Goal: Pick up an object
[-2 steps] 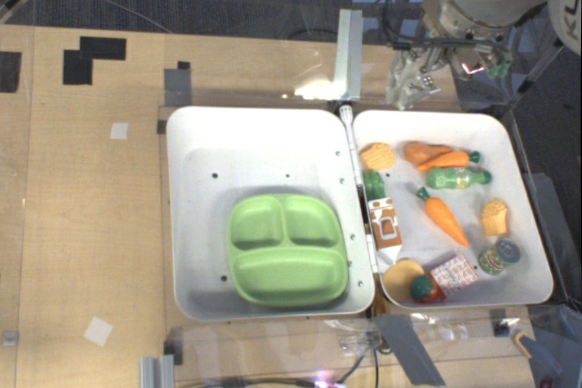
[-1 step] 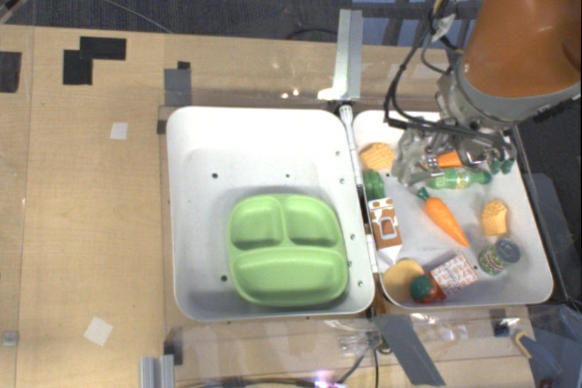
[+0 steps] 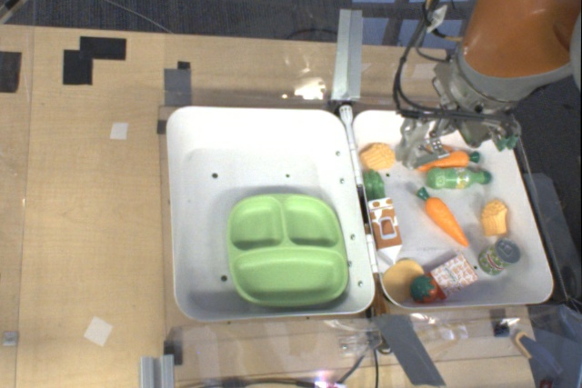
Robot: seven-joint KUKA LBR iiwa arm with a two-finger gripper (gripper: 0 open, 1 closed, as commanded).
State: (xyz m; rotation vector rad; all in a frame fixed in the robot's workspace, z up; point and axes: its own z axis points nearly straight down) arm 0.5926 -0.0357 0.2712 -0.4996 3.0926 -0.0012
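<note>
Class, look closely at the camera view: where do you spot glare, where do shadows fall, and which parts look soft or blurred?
In the camera view, glare sits on the bench just behind the left bin; a soft shadow lies under the green tray; the arm looks large and slightly soft near the lens; the toys in the right bin stay fairly sharp, evenly lit.
</note>
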